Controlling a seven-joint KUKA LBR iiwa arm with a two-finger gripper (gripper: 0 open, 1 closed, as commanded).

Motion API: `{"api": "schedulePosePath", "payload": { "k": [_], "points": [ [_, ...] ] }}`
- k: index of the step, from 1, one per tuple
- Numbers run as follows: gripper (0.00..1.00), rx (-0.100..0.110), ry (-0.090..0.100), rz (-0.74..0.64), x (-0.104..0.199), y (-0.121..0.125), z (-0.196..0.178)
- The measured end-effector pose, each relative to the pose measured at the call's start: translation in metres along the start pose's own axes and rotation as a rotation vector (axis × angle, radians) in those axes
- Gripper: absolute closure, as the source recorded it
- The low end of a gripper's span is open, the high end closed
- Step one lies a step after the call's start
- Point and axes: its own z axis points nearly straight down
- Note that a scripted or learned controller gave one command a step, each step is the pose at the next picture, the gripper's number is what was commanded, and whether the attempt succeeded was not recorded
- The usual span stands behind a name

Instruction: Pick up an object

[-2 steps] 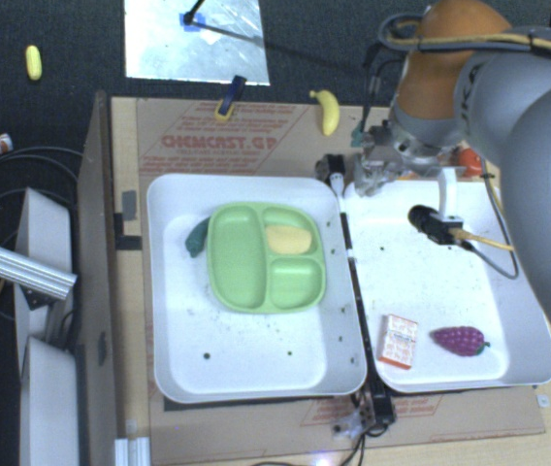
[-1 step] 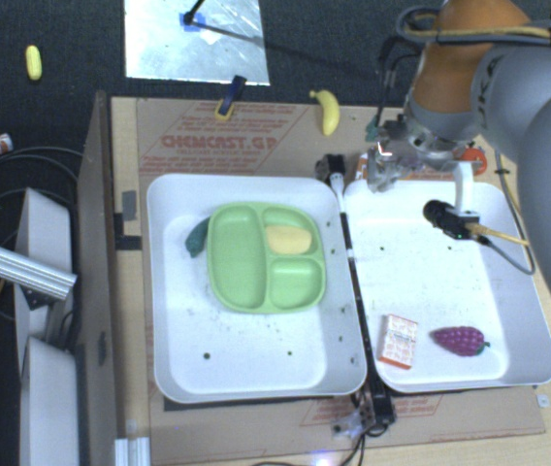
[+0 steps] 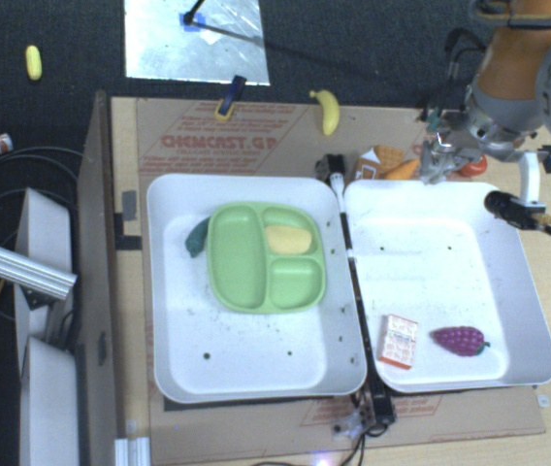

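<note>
Currently, we see the gripper (image 3: 437, 163) above the far rim of the right bin (image 3: 523, 260), with no object between its fingers.

We cannot tell how far the fingers are spread. Just beside the gripper, outside the bin, lie an orange item (image 3: 399, 169) and a red item (image 3: 469, 168); a yellow banana (image 3: 327, 112) rests further left on the cardboard. In the right bin's near part we note a purple grape bunch (image 3: 460, 340), dark and knobbly, and beside it a small red-and-white box (image 3: 399, 342), flat, near the left wall. The left bin (image 3: 174, 260) holds a green divided tray (image 3: 264, 258) carrying a pale yellow piece (image 3: 289, 238), with a dark green item (image 3: 197, 236) touching the tray's left edge.
</note>
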Motion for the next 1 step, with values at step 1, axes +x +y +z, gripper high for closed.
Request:
{"api": "schedulePosePath", "payload": {
  "k": [1],
  "points": [
    [1.0, 0.002, 0.002, -0.008, 0.0296, 0.0, 0.0072]
  ]
}}
